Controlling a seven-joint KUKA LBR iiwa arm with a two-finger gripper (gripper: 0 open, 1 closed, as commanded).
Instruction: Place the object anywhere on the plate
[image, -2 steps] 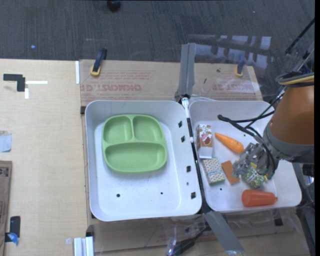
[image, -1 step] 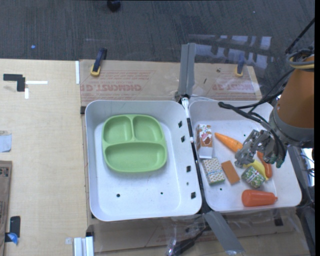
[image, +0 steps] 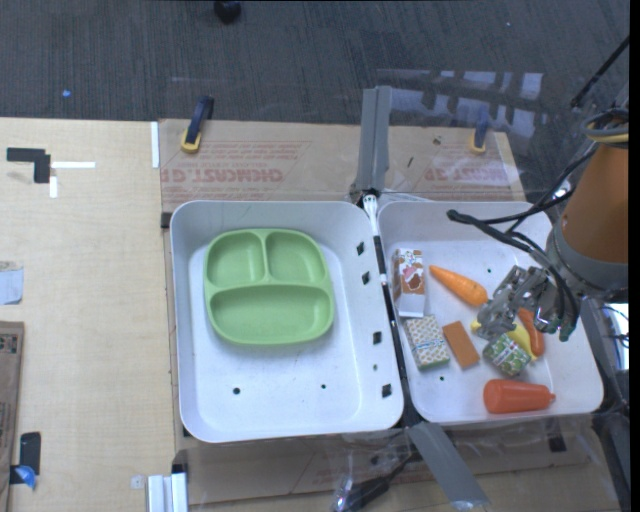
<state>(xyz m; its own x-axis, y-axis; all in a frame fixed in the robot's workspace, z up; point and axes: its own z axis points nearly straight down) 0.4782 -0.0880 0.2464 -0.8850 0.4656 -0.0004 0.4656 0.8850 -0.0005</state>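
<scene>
The pale green, three-compartment plastic plate (image: 268, 287) lies in the left white bin (image: 190, 330), toward the upper left of that bin, with nothing on it. All the candidate objects sit in the right white bin (image: 440, 400), right of frame centre: a long orange toy carrot (image: 459, 285), a brown-and-white printed carton (image: 408, 277), a small speckled green-and-white box (image: 428, 342), a flat orange-brown block (image: 461, 344), a green-and-yellow wrapped item (image: 506, 355) and a fat red-orange toy vegetable (image: 517, 397) near the bin's lower right.

The grey metal two-finger gripper (image: 510, 300) hangs low over the cluster at the right side of that bin, just beside the wrapped item and a slim orange piece (image: 531, 331) half hidden under it. Whether its fingers are apart or closed, I cannot tell (cables and linkage blur together there), and nothing is plainly seen between them.

The risk, as I judge it, is crowding: the items under the gripper lie touching or nearly so, so a closing grasp may catch two things, or nudge one aside and close on air. A rounded, slick toy could also slip out during the carry across the raised divider between the bins and land short of the plate.
</scene>
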